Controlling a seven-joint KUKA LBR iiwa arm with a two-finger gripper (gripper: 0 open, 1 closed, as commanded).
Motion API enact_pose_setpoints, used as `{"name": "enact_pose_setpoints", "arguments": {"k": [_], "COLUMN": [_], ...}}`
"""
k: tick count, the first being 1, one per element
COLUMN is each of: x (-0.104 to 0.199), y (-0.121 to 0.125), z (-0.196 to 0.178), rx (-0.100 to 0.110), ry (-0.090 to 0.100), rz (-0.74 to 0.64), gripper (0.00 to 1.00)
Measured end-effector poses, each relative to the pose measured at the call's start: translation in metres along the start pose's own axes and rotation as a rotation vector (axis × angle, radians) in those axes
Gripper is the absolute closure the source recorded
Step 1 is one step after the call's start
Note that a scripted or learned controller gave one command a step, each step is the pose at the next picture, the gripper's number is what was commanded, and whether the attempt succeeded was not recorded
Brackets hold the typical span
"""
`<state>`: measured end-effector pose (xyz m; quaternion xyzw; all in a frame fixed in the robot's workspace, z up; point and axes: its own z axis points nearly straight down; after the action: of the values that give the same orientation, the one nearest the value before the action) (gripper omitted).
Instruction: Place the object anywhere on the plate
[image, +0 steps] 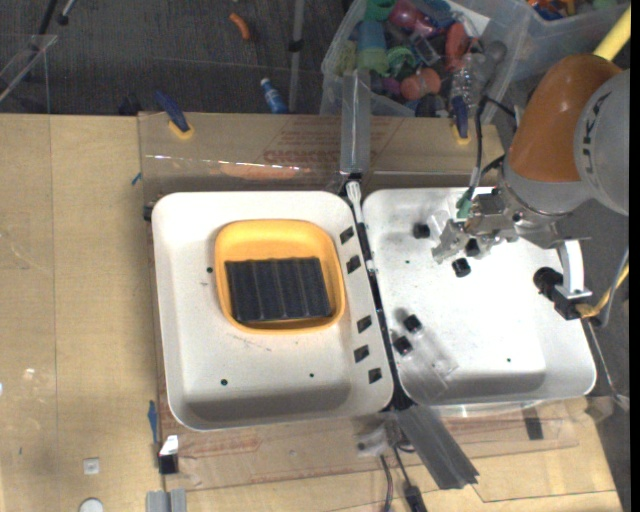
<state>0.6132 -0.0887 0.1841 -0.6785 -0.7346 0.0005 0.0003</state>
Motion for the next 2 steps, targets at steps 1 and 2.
{"name": "enact_pose_setpoints", "arguments": {"k": [1, 2], "x": [0.027, 0.064], "y": [0.056, 0.059], "z": [0.000, -0.023], "rx": [0.001, -0.005], "ry": [0.000, -0.002], "rz": [-0.090, -0.305], "gripper": [1.00, 1.00]}}
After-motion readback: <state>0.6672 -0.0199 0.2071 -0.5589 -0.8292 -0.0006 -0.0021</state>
